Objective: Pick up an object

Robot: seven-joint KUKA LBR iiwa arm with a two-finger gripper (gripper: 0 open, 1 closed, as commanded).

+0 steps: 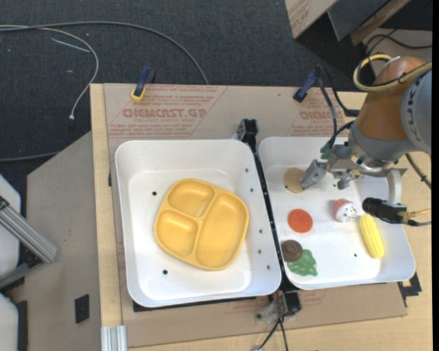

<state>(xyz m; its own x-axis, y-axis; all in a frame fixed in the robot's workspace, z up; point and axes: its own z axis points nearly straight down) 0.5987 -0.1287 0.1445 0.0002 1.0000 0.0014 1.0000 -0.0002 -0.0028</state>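
Where the right bin (336, 257) runs toward its far left corner, a flat tan piece (293, 179) lies on the white floor. My claw (327, 177) hangs just beside it on the right. My fingers (312, 174) are spread apart with nothing between them. One tip comes close to the tan piece's edge, though I cannot tell whether it touches.

Nearer the camera lies a red-orange disc (300, 221). To its right is a small red-and-white thing (344, 210), and past that a yellow corn cob (371, 236) lies near the right wall. In the near left corner a brown round thing (291, 249) touches a green leafy thing (304, 264).

My arm (418, 123), grey with an orange band (384, 96), reaches in from the right.

The left bin (137, 178) sits side by side with the right one. It holds a yellow plate (202, 223) with three compartments, lying about in its middle. A black clip (248, 129) sits where the bins meet at the far end.

Both bins rest on a tan board (192, 110) printed with red letters. Blue clamps (142, 82) grip the board's far edge. Around it is dark carpet (226, 34) with a grey cable (184, 51) curving across it. A cardboard box (309, 14) stands at the far right, and a metal rail (24, 230) lies at the left
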